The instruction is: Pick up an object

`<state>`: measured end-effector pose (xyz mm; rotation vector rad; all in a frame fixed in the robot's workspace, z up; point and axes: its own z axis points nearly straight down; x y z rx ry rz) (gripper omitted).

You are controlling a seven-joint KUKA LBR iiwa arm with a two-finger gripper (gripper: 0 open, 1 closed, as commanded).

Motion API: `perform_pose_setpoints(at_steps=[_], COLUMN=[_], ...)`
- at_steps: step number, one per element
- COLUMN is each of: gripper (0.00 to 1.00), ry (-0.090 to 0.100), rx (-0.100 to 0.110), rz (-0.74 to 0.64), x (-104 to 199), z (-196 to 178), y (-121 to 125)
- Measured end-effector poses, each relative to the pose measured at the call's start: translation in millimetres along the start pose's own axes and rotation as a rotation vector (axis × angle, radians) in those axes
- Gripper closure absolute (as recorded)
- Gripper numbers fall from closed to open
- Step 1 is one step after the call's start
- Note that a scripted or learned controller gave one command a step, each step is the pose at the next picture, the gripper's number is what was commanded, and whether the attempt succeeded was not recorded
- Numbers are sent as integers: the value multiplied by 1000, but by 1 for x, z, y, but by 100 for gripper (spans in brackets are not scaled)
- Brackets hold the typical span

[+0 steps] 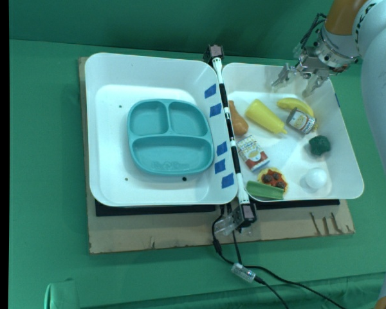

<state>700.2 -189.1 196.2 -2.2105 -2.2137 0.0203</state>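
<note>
Starting at the near edge of the right bin [347,166], a cucumber slice [265,190], small pizza [273,178] and white ball [316,178] lie close together, with a juice carton [252,153] and broccoli [320,145] just beyond. Farther back, a can [300,121] touches the banana [294,103] beside a corn cob [265,116]; a descent there risks catching two items or nudging one aside. The gripper [301,80] hovers above the far rim, fingers spread, holding nothing.

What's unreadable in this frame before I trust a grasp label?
- Hand: sits above the right bin's far rim; contact with anything below is unclear from this angle.
- Small can: label too small to read.
- Carton: print too small.
- Banana: partly covered by the can.
- Arm: cut off by the frame's edge.
</note>
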Motion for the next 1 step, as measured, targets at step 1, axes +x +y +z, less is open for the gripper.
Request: perform_pose_setpoints(at_steps=[1], gripper=[0], ry=[-41], rx=[-4], rz=[16], x=[30], z=[5], y=[-4])
